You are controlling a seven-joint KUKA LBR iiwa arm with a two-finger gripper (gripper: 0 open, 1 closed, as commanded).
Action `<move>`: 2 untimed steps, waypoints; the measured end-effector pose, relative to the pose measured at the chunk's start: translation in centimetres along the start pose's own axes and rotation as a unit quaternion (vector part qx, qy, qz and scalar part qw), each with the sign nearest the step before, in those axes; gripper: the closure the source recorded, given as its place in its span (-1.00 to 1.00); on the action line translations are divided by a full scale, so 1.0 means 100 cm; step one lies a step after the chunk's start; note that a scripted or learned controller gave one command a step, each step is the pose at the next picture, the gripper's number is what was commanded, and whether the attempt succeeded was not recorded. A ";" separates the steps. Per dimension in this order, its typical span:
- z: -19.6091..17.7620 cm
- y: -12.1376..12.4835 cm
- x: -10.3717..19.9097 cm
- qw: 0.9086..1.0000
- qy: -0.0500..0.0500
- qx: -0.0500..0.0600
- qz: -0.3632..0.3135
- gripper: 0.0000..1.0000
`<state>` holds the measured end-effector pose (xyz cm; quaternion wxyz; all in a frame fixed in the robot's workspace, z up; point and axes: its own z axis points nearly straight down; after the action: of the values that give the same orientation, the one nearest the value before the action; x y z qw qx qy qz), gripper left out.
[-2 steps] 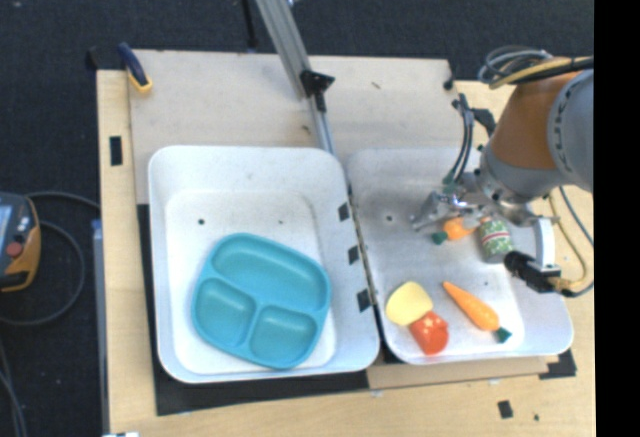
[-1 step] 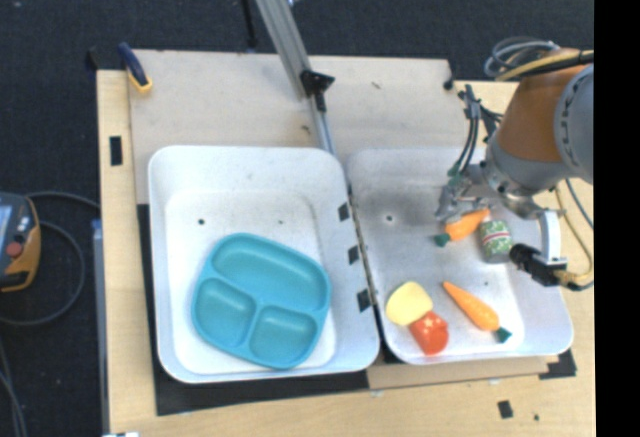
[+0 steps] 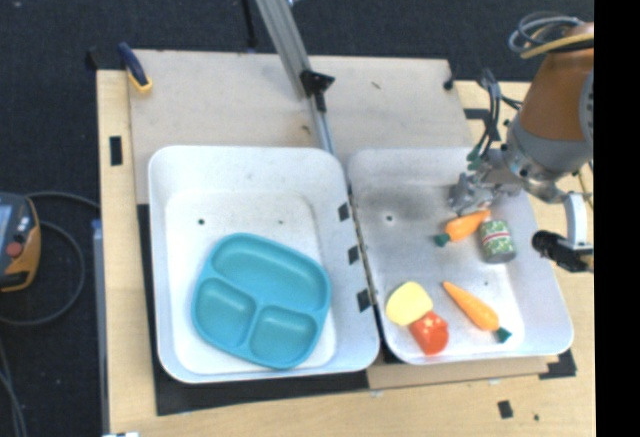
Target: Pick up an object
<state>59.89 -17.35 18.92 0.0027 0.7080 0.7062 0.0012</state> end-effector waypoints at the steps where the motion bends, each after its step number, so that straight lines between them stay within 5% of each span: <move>1: -0.038 0.001 -0.002 1.000 0.000 0.000 -0.002 1.00; 2: -0.051 0.010 0.051 1.000 0.001 0.001 -0.005 1.00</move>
<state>60.90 -12.24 24.02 0.0012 0.7043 0.7099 0.0017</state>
